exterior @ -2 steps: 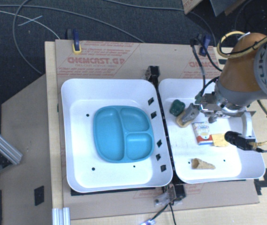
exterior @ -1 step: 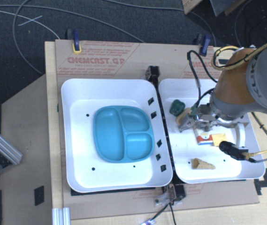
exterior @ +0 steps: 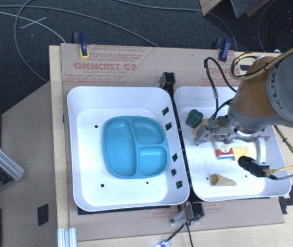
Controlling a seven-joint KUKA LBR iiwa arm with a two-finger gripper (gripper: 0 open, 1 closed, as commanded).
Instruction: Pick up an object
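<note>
Camera view: the pincer (exterior: 211,133) is low in the right bin (exterior: 203,187), beside the green object (exterior: 193,118) and above the red-and-yellow item (exterior: 227,153); a tan cone (exterior: 222,179) lies nearer the front wall. Whether the pincer is wide or narrow cannot be determined. Risk: closely grouped items may cause a glancing contact, pushing the target aside. The left bin (exterior: 84,189) holds a blue divided plate (exterior: 136,146).
</note>
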